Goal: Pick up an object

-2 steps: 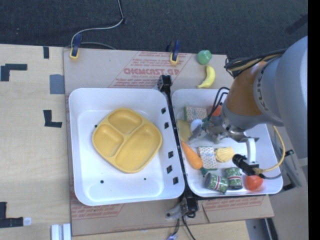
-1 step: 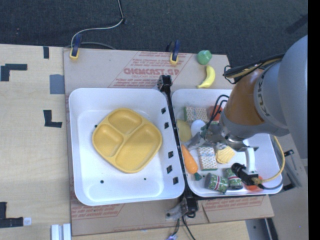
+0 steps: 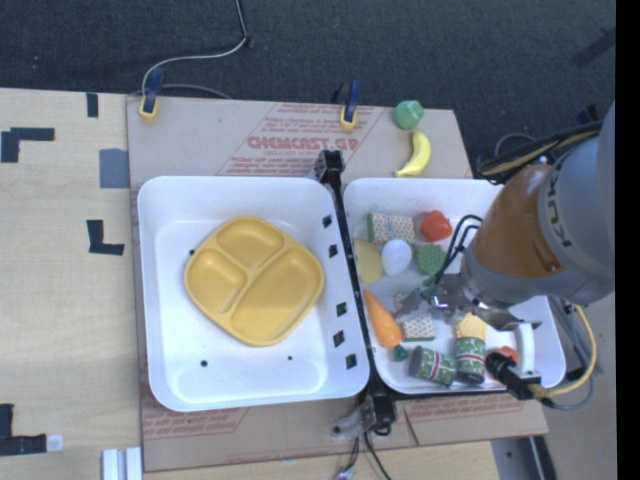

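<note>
The right bin [image 3: 455, 190] holds a heap of toy food: an orange carrot [image 3: 381, 318], a white egg [image 3: 397, 256], a red piece [image 3: 435, 225], a green piece [image 3: 430, 259], a patterned box [image 3: 390, 226], two small cans [image 3: 432, 365] [image 3: 470, 354] and a yellow corn piece [image 3: 470, 325]. My gripper [image 3: 435, 298] is down in the middle of this bin, just right of the carrot and below the green piece. The orange-banded wrist [image 3: 510, 238] hides the bin's right part. Nothing can be seen held.
The left bin [image 3: 160, 268] carries a yellow divided plate [image 3: 255, 278]. A banana [image 3: 415, 154] and a green ball [image 3: 408, 114] lie on the cardboard behind the right bin. Cables run along the right side and the front edge.
</note>
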`<state>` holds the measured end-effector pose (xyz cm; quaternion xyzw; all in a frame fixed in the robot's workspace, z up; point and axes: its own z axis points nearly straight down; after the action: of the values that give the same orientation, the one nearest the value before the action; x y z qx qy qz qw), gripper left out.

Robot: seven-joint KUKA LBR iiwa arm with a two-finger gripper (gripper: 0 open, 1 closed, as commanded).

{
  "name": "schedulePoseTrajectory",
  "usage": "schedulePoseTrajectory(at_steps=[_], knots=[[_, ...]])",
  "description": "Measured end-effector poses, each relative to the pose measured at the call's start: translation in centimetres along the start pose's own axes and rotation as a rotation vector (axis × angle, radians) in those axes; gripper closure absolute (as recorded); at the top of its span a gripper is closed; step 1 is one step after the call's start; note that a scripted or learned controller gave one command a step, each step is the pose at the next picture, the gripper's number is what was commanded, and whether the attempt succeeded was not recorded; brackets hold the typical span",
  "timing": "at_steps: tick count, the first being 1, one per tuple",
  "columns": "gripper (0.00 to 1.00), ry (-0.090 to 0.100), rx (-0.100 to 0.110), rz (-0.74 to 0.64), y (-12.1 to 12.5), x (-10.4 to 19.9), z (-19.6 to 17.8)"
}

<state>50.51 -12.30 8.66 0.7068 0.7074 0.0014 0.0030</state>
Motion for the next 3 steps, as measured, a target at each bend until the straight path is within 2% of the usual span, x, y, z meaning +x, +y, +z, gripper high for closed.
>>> schedulePoseTrajectory(at_steps=[1, 2, 3], knots=[[1.0, 0.002, 0.001, 0.0, 0.1, 0.1, -1.0], [1.0, 0.002, 0.005, -0.002, 8.8, 4.7, -9.8], [1.0, 0.002, 0.008, -0.001, 4.2, 8.7, -9.7]])
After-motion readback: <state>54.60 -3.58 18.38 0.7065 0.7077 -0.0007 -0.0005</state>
